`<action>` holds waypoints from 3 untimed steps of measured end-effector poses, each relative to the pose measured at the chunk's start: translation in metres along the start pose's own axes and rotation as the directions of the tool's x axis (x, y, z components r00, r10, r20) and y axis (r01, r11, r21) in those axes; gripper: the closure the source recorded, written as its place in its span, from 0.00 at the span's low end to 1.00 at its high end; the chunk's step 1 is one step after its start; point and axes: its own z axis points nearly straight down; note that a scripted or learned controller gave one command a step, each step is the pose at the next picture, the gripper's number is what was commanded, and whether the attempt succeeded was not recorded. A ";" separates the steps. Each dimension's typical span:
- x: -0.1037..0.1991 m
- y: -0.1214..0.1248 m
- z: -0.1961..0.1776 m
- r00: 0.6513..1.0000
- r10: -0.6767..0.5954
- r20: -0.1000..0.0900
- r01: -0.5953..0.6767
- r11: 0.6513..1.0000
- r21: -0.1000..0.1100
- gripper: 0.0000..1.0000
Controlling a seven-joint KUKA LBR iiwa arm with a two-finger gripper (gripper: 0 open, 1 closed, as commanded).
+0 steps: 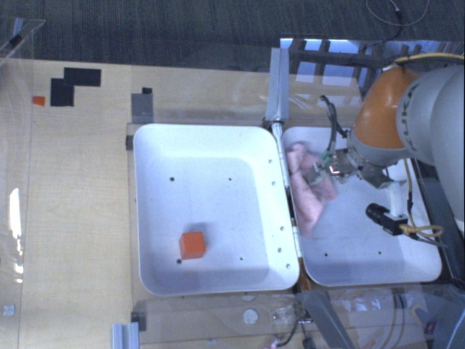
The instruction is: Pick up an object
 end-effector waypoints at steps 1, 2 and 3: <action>-0.004 0.017 0.001 0.996 -0.093 -0.004 0.093 0.996 0.005 0.00; -0.004 0.017 0.001 0.996 -0.093 -0.004 0.093 0.996 0.005 0.00; -0.002 0.021 -0.010 0.995 -0.097 -0.007 0.097 0.995 -0.001 1.00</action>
